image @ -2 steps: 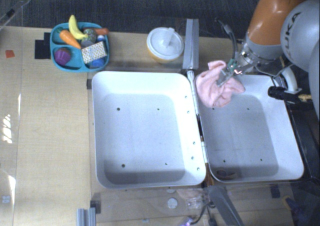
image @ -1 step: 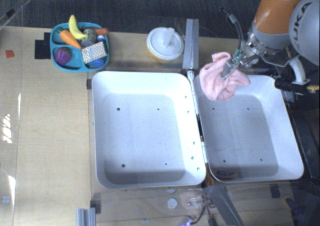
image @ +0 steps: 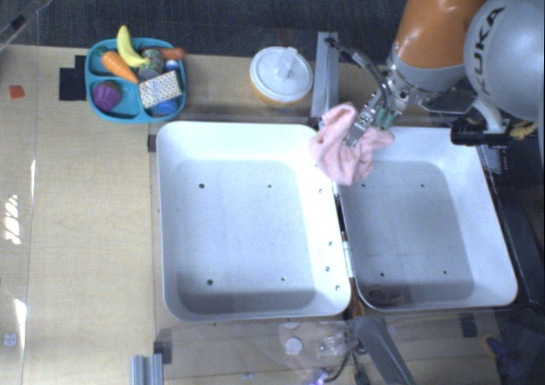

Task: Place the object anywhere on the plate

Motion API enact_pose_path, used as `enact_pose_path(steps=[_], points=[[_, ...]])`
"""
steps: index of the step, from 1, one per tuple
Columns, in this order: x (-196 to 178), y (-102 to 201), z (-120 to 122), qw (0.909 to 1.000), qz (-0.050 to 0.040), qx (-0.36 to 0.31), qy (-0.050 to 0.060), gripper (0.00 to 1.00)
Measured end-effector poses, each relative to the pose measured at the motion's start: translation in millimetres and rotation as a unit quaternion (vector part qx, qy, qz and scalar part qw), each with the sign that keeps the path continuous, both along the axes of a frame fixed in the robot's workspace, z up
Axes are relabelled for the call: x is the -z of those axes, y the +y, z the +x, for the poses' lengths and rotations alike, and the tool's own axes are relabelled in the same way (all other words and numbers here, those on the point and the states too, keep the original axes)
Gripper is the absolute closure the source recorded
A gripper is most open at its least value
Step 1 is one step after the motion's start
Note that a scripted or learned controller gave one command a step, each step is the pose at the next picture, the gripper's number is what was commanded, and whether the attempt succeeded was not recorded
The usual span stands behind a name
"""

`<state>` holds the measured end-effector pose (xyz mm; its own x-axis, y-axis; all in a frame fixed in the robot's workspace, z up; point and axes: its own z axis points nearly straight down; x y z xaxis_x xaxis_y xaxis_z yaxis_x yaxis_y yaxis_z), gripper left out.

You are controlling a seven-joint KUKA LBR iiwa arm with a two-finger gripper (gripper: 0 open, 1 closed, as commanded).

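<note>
Camera view from above: a crumpled pink cloth (image: 345, 153) is seen pinched between the closed fingers of the grey two-finger gripper (image: 364, 125), hung over the seam between the two shallow white bins (image: 247, 307). A blue compartmented plate (image: 95, 111) of toy food is set on the table (image: 77, 230), well apart.

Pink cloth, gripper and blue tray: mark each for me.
Pink cloth (image: 344, 153), camera view, on its hanging middle fold.
Gripper (image: 361, 129), camera view, between its fingertips, pinching the cloth.
Blue tray (image: 95, 111), camera view, on its lower left rim.
</note>
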<state>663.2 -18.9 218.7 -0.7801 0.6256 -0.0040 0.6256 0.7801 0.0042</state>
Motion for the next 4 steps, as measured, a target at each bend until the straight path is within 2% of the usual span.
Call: enact_pose_path(steps=[1,2,3,4], points=[[-13,48,-14,0.9798,-0.0008,-0.200,-0.002,1.00],[-9,105,-15,0.9436,-0.0013,-0.331,-0.002,1.00],[-9,155,-30,0.9431,-0.0008,-0.332,-0.002,1.00],[-9,155,-30,0.9432,-0.0010,-0.332,-0.002,0.00]])
